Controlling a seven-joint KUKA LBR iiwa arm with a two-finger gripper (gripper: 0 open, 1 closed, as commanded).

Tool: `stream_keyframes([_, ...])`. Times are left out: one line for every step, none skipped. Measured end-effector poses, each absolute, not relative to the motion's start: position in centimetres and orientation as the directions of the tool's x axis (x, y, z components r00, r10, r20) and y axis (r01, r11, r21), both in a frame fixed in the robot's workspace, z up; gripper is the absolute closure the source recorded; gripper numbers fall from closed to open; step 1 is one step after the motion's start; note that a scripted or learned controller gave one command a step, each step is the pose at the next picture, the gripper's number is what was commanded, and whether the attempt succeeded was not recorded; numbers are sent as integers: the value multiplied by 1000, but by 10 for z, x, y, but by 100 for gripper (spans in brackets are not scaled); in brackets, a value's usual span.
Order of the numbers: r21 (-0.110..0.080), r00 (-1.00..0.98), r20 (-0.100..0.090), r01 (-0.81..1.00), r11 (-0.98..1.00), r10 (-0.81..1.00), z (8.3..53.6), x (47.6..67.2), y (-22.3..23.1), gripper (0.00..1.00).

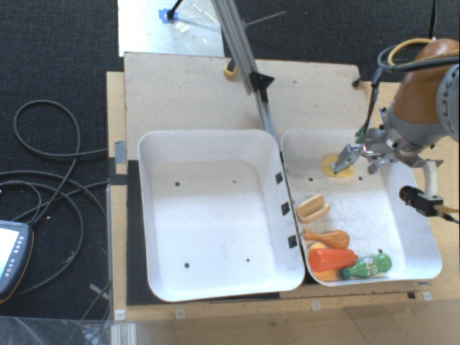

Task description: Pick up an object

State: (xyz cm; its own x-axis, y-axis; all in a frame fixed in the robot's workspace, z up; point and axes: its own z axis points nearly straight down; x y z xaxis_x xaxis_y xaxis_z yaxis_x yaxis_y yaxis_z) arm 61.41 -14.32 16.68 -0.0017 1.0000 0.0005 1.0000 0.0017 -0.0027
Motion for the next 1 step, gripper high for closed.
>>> stream_keyframes([-2, -1, 1, 1000, 1, 1000, 125, 613, -140, 0])
